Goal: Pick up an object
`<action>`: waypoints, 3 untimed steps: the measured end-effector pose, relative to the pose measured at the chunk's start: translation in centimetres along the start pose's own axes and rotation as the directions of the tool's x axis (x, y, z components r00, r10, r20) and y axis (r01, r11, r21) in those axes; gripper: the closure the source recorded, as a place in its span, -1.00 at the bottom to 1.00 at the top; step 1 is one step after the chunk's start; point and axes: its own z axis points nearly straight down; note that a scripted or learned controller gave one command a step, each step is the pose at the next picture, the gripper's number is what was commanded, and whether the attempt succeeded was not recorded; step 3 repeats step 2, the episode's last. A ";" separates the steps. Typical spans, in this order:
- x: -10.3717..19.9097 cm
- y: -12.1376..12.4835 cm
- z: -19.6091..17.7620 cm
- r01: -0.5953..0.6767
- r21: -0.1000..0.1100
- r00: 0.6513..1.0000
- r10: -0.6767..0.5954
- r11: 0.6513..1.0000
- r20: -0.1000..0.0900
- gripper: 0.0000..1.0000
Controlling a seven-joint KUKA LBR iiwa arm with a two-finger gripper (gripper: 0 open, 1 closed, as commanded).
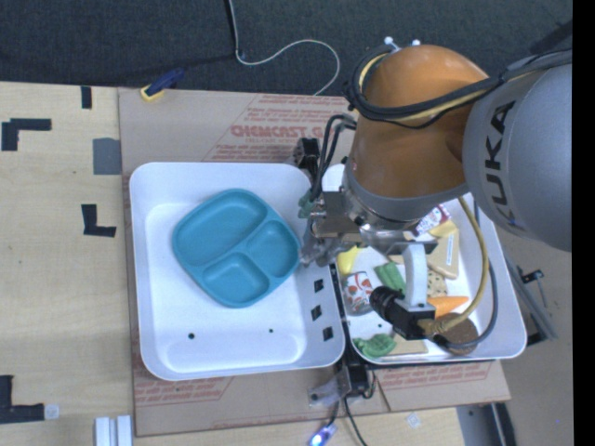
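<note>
Because the arm's orange-banded wrist hangs directly over the right bin (507,342), the gripper (327,235) sits low near that bin's left edge, w/ the small objects lying to its right and toward the viewer. Gripper state: cannot tell, mechanism too dark and cluttered. Candidate targets: a green leafy piece (376,346) at the bin's near-left corner, a yellow item (347,261) just beside the gripper, an orange wedge (450,303) further right. All are small, mixed, crowded together. Blue divided plate (234,245) lies alone in the left bin (153,342), tilted diagonally, approx. centred.
</note>
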 end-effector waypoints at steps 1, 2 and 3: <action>-0.2 0.1 -13.5 0.006 -0.033 1.000 -0.007 0.999 -0.009 1.00; -2.5 0.0 -15.2 0.004 -0.021 1.000 -0.004 1.000 -0.006 1.00; -2.5 0.0 -15.2 0.004 -0.021 1.000 -0.004 1.000 -0.006 1.00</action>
